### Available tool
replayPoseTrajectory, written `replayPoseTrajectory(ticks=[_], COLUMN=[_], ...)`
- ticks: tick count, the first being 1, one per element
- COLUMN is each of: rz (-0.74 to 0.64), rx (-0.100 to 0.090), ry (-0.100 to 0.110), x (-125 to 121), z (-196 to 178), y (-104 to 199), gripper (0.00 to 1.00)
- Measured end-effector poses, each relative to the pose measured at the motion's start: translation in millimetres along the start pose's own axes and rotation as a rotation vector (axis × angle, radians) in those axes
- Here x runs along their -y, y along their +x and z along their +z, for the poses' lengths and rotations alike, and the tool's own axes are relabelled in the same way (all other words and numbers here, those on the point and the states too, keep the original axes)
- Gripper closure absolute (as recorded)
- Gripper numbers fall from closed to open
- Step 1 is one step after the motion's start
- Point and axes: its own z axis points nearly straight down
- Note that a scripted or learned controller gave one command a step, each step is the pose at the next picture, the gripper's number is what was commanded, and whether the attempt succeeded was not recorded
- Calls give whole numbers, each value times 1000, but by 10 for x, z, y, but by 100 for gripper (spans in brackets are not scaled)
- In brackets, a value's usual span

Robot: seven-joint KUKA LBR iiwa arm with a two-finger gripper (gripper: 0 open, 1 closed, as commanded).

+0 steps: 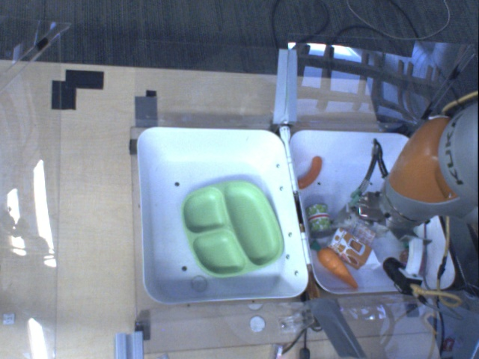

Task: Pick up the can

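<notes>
The can (pixel 319 218), small with a green label, is sitting in the right bin (pixel 337 144), close to its left wall, with a sausage (pixel 310 172) lying farther back and a carrot (pixel 337 266) lying nearer, by the near rim. The gripper (pixel 361 214) is hanging over the middle of that bin, just right of the can and above a brown printed packet (pixel 352 245); whether the jaws are wide or narrow cannot be told from this angle, and nothing is showing between them. The left bin (pixel 157 200) is carrying a green divided plate (pixel 232 226), well apart from the work. Judging by its look, the can is stiff and fairly light, with a smooth round side that is likely to slip or roll if squeezed off-centre. The safest hold is probably across the middle of its body, jaws squarely on opposite sides, while minding the wall just beside it and the packet on its right.
</notes>
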Motion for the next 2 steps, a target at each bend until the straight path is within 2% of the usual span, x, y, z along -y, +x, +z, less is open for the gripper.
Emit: replayPoseTrajectory(ticks=[1,2], rz=[119,248], rx=[-13,1], ry=[11,-2], x=[-103,232], z=[4,-7], y=[-522,-68], gripper=[0,0])
